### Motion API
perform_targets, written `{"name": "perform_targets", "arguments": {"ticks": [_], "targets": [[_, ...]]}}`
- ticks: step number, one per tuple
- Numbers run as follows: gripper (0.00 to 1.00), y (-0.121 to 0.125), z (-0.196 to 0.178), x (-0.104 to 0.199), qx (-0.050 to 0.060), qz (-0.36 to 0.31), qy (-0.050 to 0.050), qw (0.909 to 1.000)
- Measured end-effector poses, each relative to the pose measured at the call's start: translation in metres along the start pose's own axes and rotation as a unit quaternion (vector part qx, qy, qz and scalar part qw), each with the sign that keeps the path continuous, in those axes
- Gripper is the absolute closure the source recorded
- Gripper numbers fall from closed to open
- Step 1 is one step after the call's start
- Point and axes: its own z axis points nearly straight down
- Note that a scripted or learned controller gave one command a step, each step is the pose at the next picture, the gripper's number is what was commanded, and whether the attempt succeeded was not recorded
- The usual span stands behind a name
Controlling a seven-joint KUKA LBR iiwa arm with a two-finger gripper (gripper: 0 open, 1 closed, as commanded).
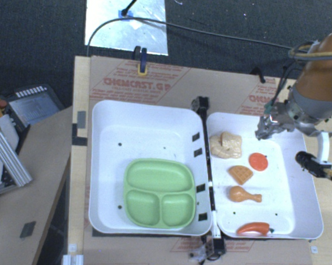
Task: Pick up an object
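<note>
Camera view | hand (pixel 263 132) near right bin's (pixel 304 184) far edge | grip perhaps narrow, cannot tell

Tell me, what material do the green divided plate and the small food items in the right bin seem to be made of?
The green divided plate looks like moulded plastic: uniform colour, soft sheen, rounded compartment edges. The drumstick, waffle and red pepper seem plastic toys, with flat, even colours. The pale bread piece looks matte, possibly foam or plastic.

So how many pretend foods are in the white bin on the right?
5: bread at the back left, red slice beside it, waffle mid-bin, drumstick below that, red pepper nearest the front edge. None looks hidden.
</note>
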Motion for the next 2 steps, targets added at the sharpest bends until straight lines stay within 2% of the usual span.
{"name": "perform_targets", "arguments": {"ticks": [1,2], "targets": [[1.00,0.000,-0.044,-0.003,0.001,-0.001,0.000,1.0000],[1.00,-0.001,-0.036,0.061,0.003,-0.004,0.002,1.0000]]}}
